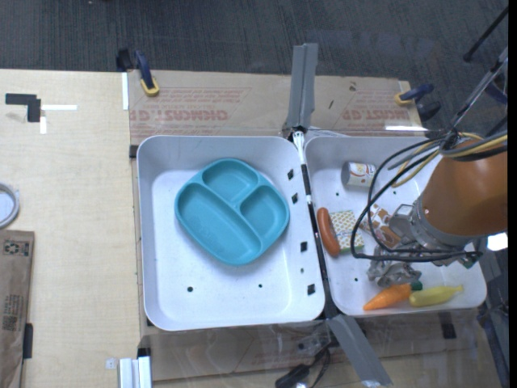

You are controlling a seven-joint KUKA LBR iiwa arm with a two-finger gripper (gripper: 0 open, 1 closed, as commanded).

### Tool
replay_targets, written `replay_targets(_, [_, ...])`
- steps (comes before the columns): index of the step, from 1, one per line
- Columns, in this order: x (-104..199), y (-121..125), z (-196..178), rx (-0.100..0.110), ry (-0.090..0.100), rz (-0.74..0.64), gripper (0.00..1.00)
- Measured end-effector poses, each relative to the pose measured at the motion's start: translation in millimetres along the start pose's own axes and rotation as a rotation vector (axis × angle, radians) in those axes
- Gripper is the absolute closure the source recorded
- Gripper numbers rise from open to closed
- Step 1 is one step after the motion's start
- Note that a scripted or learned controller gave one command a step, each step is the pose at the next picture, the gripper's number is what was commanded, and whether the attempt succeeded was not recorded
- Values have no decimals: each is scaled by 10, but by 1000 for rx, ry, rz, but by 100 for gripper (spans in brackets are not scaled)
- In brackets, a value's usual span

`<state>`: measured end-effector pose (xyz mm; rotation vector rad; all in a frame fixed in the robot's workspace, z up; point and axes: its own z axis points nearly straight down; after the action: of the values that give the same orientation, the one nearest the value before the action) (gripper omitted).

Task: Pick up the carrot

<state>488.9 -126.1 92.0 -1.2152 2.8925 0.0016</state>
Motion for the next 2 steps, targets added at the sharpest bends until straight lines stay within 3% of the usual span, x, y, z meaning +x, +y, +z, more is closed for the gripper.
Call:
replay_targets(1, [-106,-165,5,-1,0,28,0])
replay_targets(2, [405,-404,-4,0,-1,-352,0])
